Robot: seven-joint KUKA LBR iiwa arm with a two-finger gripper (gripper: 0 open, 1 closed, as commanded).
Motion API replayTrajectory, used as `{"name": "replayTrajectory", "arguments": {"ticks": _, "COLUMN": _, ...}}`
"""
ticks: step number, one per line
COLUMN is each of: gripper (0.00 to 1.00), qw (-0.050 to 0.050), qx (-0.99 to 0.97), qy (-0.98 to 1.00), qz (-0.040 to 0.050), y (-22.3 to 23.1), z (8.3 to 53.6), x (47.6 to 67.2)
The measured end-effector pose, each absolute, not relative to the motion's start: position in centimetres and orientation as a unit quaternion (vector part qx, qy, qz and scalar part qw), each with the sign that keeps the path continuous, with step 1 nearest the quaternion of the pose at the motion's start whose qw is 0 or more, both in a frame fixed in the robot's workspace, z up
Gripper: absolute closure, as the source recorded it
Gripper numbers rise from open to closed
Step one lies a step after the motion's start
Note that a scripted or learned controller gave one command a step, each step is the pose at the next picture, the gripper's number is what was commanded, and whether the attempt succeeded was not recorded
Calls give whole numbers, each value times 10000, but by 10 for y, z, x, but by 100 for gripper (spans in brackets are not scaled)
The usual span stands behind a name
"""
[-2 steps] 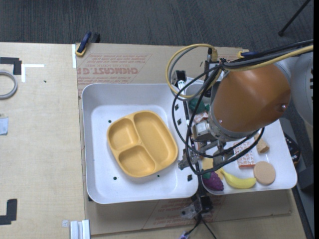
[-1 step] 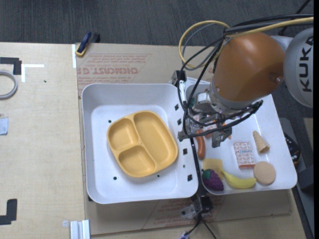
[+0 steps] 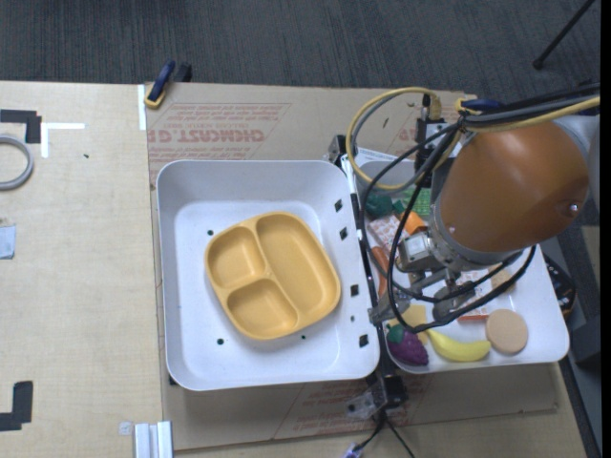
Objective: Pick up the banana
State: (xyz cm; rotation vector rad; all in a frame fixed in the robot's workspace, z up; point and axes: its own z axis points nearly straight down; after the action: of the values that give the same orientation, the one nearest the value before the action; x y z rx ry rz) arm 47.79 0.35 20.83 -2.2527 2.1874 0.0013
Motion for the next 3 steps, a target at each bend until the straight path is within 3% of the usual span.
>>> {"name": "replayTrajectory", "arguments": {"ticks": 1, "gripper": 0, "qw": 30, "qx": -7415, "qy": 6709, "qz": 1, "y": 73, "z": 193, "x": 650}}
{"name": "replayTrajectory", "arguments": {"ticks": 2, "gripper": 0, "qw": 29, "qx": -7339, "qy": 6793, "qz": 0, "y": 92, "z": 142, "x": 637}}
{"name": "replayTrajectory", "arguments": {"ticks": 3, "gripper": 0, "qw": 9, "qx": -8908, "qy": 4544, "qz": -30, "y": 120, "z": 109, "x": 583}}
